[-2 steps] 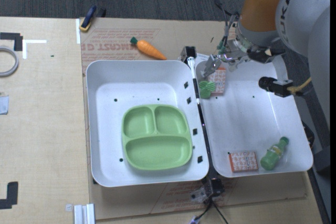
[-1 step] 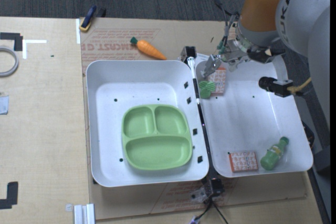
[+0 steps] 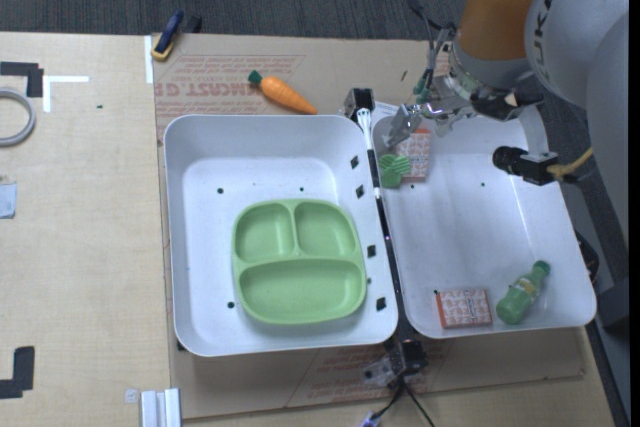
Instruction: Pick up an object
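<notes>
My gripper (image 3: 408,121) hangs over the far left corner of the right bin (image 3: 470,215). Just below it lie a small green ridged object (image 3: 393,170) and a pink-and-white packet (image 3: 417,155), touching each other. I cannot tell whether the gripper touches either one. At the near edge of the same bin lie a green bottle (image 3: 522,294) on its side and a small red-and-white box (image 3: 463,307). In the left bin (image 3: 200,215) sits a green divided plate (image 3: 298,261).
An orange toy carrot (image 3: 283,92) lies on the cardboard behind the left bin. A blue-and-yellow object (image 3: 168,33) sits at the far edge of the bench. The arm's grey body (image 3: 570,25) fills the upper right, over the right bin's far edge.
</notes>
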Robot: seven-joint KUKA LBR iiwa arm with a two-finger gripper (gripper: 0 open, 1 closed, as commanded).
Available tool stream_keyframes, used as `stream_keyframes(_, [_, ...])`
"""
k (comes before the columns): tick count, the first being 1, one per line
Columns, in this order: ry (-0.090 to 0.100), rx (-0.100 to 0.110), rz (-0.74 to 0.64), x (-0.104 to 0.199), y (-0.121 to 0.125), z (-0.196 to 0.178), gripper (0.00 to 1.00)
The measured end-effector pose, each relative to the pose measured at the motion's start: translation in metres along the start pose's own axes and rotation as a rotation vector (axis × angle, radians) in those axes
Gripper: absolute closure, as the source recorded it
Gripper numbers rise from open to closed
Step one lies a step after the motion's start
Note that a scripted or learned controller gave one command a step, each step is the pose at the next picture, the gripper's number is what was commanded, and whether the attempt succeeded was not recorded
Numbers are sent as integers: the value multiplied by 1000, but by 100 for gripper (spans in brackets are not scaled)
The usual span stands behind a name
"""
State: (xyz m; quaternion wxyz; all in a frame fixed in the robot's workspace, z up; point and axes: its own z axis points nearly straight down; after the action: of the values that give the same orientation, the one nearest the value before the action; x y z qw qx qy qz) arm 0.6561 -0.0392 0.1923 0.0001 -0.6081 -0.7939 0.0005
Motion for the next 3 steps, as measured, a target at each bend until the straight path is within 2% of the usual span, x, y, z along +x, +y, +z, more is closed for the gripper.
stream_keyframes(3, [0,0,0,0,0,0,0])
